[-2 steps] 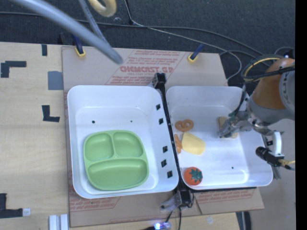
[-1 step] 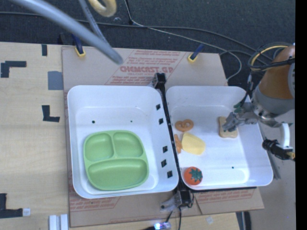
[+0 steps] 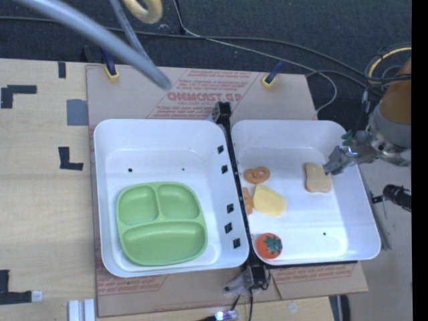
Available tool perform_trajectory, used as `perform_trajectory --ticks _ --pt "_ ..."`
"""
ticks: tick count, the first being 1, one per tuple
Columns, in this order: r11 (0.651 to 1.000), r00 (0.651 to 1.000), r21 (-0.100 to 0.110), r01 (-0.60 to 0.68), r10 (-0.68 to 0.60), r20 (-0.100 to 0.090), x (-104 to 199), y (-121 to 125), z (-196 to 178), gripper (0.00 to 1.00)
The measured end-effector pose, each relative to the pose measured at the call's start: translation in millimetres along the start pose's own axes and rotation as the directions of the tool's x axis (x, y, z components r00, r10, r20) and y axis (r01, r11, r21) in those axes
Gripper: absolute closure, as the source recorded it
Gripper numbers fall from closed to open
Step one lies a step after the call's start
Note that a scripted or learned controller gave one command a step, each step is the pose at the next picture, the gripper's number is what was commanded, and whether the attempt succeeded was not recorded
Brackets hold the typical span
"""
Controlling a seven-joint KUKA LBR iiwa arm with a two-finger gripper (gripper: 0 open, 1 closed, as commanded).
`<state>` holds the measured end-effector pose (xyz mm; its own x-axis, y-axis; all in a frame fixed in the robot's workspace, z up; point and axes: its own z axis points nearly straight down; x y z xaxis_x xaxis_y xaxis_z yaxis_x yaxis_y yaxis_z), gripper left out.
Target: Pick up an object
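Fingers [image 3: 334, 164] just beside tan bread piece [image 3: 317, 178], right bin [image 3: 354, 209].

White bins [image 3: 160, 134]. Green divided plate [image 3: 161, 223]. Yellow cheese wedge [image 3: 270, 200], tan bread slice [image 3: 317, 178], red tomato [image 3: 270, 245] with green top, orange-brown pretzel [image 3: 257, 174].

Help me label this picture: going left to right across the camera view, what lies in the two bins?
Green divided plate in the left bin → pretzel → yellow cheese wedge → tan bread slice → the claw at the right bin's edge. The tomato and the orange piece overlap others in the order, so I omit them.
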<state>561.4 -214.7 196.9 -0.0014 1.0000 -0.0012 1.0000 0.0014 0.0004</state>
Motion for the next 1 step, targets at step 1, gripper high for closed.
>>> perform_trajectory --ticks 1 --pt "1.0 1.0 -0.001 0.0 0.0 0.001 -7.0 1.1 -59.0 1.0"
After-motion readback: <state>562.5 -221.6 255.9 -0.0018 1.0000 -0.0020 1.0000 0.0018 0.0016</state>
